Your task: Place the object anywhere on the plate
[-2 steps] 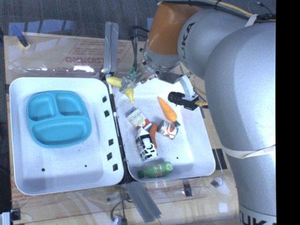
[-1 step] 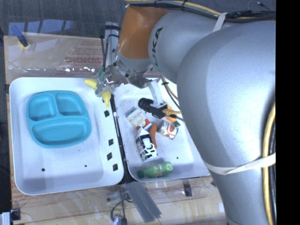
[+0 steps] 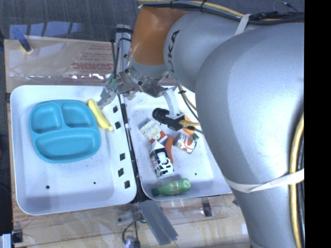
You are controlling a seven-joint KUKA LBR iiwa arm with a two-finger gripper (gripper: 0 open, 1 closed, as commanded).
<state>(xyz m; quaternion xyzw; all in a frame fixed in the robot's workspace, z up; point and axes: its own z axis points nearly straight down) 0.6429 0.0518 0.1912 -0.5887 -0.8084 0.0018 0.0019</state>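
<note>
A blue three-compartment plate (image 3: 64, 129) is lying in the left bin (image 3: 62, 190), a yellow banana (image 3: 99, 114) resting just beside its right rim. The gripper (image 3: 111, 93) is hovering near the banana's upper end. A green bottle (image 3: 171, 187) and small cartons are lying in the right bin (image 3: 207, 182).

The sky-blue three-compartment plate (image 3: 64, 130) looks like smooth moulded plastic with a soft sheen. The slim yellow banana-shaped object (image 3: 99, 114) beside it appears smooth, perhaps plastic. Both shallow white bins (image 3: 62, 190) show a matt, slightly speckled plastic surface. The arm's large grey shell (image 3: 248, 87) is smooth and satin, its orange band (image 3: 150, 30) glossier. The green bottle (image 3: 173, 187) shines. The pale counter (image 3: 77, 226) resembles grained wood.
</note>
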